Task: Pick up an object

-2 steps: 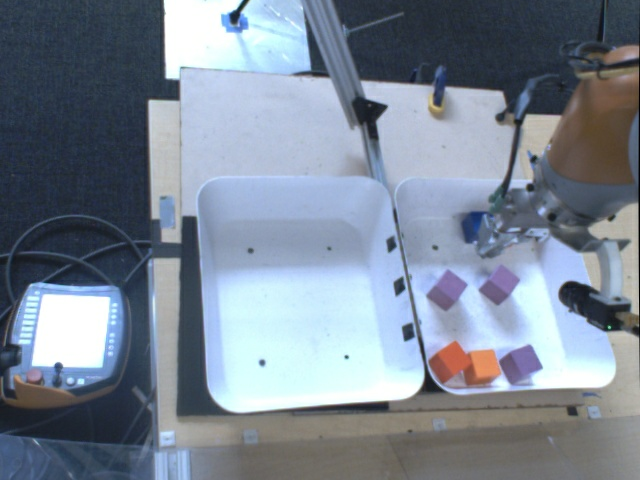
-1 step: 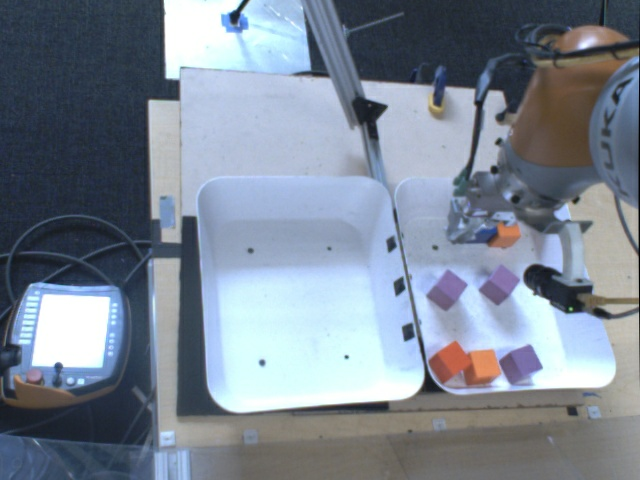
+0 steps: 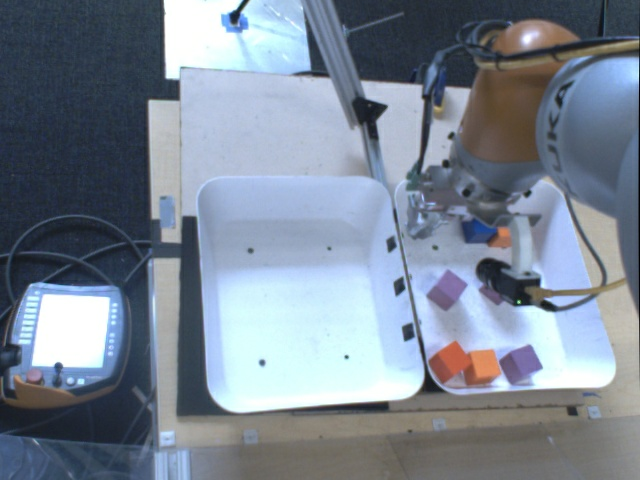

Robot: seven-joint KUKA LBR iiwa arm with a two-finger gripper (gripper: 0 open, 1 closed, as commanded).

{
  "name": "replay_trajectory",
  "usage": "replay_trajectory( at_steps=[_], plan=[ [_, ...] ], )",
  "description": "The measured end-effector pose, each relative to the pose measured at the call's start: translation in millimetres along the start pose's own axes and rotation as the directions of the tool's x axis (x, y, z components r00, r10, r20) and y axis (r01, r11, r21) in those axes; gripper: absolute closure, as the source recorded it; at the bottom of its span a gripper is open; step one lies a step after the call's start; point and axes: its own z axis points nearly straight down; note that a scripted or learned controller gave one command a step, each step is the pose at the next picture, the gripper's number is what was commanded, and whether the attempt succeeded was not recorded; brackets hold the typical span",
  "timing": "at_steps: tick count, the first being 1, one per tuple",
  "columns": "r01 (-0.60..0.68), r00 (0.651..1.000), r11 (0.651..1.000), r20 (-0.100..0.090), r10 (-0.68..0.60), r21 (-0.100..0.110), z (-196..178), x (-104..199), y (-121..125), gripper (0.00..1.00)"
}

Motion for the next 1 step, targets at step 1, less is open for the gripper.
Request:
replay_trajectory(
  at_steps=[1],
  plan=[
    [0.000,1.000,1.000,0.000,0.000,0.000,5.3,49.0,14.8,1.00]
  ],
)
